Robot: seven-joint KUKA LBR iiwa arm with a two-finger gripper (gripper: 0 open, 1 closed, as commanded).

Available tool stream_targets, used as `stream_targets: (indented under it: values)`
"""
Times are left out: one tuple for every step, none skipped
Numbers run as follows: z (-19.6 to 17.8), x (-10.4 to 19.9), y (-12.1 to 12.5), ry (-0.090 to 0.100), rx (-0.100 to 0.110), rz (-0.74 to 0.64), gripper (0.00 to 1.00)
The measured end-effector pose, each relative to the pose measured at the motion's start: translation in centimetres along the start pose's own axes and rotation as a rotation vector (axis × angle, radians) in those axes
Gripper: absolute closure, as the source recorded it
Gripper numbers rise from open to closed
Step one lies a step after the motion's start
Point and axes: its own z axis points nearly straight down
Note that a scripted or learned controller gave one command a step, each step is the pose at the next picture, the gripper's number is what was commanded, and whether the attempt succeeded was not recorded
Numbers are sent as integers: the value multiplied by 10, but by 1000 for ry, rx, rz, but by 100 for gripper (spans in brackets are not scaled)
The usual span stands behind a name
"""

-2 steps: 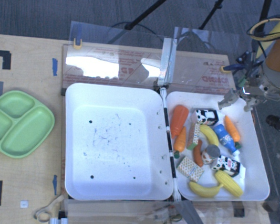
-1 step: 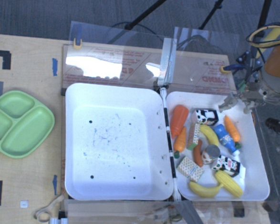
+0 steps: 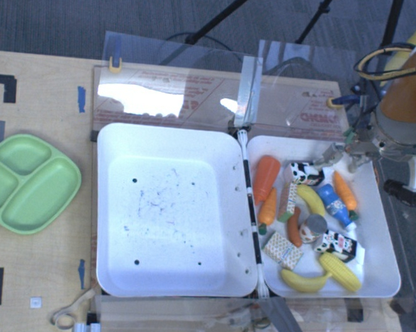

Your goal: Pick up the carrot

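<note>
A large orange carrot [image 3: 265,176] lies along the left wall of the right bin [image 3: 383,245], with a smaller orange piece [image 3: 268,207] just below it. Another small carrot-shaped orange item [image 3: 345,192] rests near the bin's upper right, beside a blue bottle [image 3: 332,203]. My gripper [image 3: 344,155] hangs over the bin's top right corner, just above that small orange item and well to the right of the large carrot. Nothing can be seen held in it.
The right bin also holds two cow-patterned toys [image 3: 307,174] [image 3: 335,243], two bananas [image 3: 311,200] [image 3: 306,280], a corn cob [image 3: 340,272], a grey cap [image 3: 315,224] and a patterned packet [image 3: 282,250]. The left bin [image 3: 170,194] adjoins it. A green divided plate [image 3: 26,182] sits far left.
</note>
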Motion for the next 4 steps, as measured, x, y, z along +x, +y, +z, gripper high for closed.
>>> stream_targets:
  values:
    - [7,2,-8,-5,-25,-101,0]
    - [-20,-5,-40,-11,2,-183,0]
    - [-13,-6,-10,-10,0,-177,0]
    - [-26,-5,-32,-11,3,-282,0]
